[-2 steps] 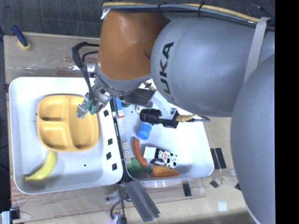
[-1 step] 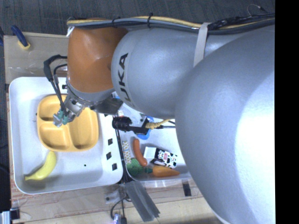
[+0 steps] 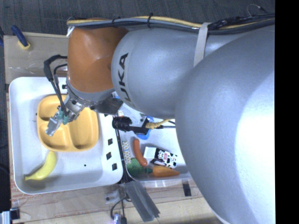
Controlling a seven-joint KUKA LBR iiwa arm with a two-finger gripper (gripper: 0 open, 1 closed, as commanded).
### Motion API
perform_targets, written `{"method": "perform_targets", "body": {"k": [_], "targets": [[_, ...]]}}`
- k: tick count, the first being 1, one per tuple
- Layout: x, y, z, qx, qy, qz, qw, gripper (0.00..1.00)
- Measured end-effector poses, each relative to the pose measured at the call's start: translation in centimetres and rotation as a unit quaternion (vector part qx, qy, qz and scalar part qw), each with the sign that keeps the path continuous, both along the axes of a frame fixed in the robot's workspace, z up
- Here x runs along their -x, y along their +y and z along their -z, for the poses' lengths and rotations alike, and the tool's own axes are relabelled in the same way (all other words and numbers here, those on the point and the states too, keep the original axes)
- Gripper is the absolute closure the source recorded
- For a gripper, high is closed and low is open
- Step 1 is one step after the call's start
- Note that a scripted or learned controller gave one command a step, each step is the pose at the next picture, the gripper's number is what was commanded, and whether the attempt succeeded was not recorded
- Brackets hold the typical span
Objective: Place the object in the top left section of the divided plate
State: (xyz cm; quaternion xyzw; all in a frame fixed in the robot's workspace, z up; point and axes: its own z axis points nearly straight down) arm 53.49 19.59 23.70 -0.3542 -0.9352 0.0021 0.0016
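Observation:
A yellow divided plate (image 3: 86, 130) lies in the left white bin (image 3: 18, 125). My gripper (image 3: 53, 124) hangs over the plate's left side, close to the divider between its two smaller sections. A small teal part shows at the gripper's wrist end, and I cannot tell whether anything is held. A yellow banana (image 3: 42, 168) lies on the bin floor just below the plate, near the bin's front left corner and apart from the gripper.
The grey arm with its orange band (image 3: 93, 59) covers the upper and right parts of the view. The right bin (image 3: 135, 175) holds an orange carrot (image 3: 163, 171), a red sausage (image 3: 138, 152), a green item (image 3: 134, 164) and a black-and-white toy (image 3: 166, 157).

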Motion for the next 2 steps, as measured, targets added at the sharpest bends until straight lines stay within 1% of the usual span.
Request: {"method": "perform_targets", "body": {"k": [1,2], "targets": [[0.0,0.1,-0.8,0.0009,0.002,-0.003,1.0000,1.00],[4.8,-3.1,-0.8,-0.0003,0.000,-0.001,1.0000,1.00]]}}
